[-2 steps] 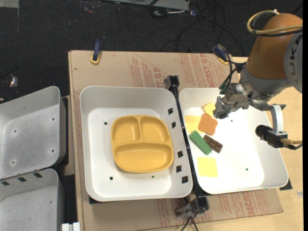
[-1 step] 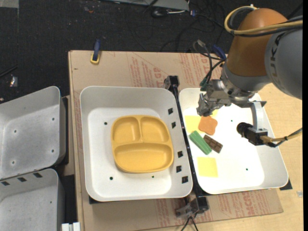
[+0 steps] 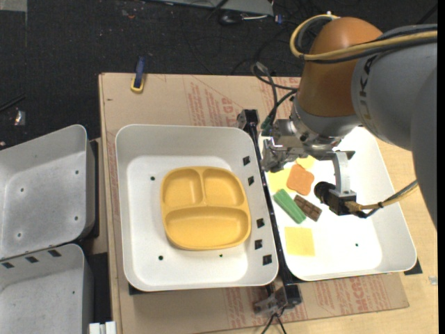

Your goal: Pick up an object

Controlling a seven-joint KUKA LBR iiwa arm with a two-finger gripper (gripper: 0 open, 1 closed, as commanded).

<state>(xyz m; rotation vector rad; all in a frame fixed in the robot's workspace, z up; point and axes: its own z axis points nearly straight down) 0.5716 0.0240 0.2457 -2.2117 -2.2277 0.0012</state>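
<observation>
The arm hangs over two white bins on a cardboard-topped bench above dark floor; jaws' state unclear.

You see a yellow divided tray in a white bin, and orange, green, brown and yellow pieces.

Faint red printing on the cardboard sheet under the bins, too blurred for reading.
</observation>
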